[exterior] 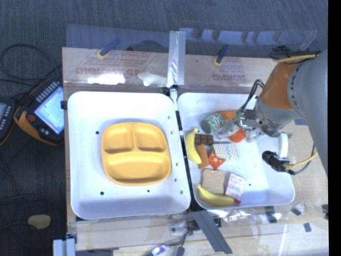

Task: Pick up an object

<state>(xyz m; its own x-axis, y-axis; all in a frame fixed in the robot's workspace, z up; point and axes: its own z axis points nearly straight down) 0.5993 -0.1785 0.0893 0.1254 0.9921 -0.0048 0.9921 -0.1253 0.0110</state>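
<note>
My gripper (241, 129) reaches low into the right bin (277, 183) from the right, near its upper middle. A small red-orange object (237, 137) lies right under it, partly hidden, and whether it is gripped cannot be seen. A green can (213, 121) lies just left of the gripper. An orange piece (228, 113) shows above it. Further left are a banana (193, 146) and a brown chocolate bar (203, 140). A patterned packet (224, 151) lies below the gripper.
At the right bin's front lie a bread slice (213, 181), a second banana (216, 198) and a pink packet (235, 185). A yellow divided tray (136, 152) sits in the left bin (85, 121). A black cable connector (272, 160) hangs beside the arm.
</note>
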